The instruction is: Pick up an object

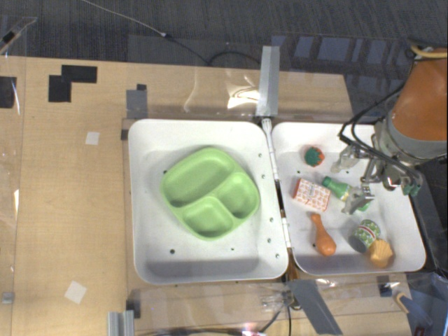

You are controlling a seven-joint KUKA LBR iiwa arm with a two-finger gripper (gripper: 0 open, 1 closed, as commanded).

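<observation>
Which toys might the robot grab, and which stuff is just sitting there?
For the job: gripper; green bottle, red-and-white box, orange drumstick, round red-and-green toy, green can, tan toy, all in the right bin.

Just lying about: green divided plate in the left bin.

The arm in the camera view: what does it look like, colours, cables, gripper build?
The arm shows a broad orange band above a grey wrist section. Black cables loop along its left side. The gripper is bare silvery metal with thin fingers.
</observation>
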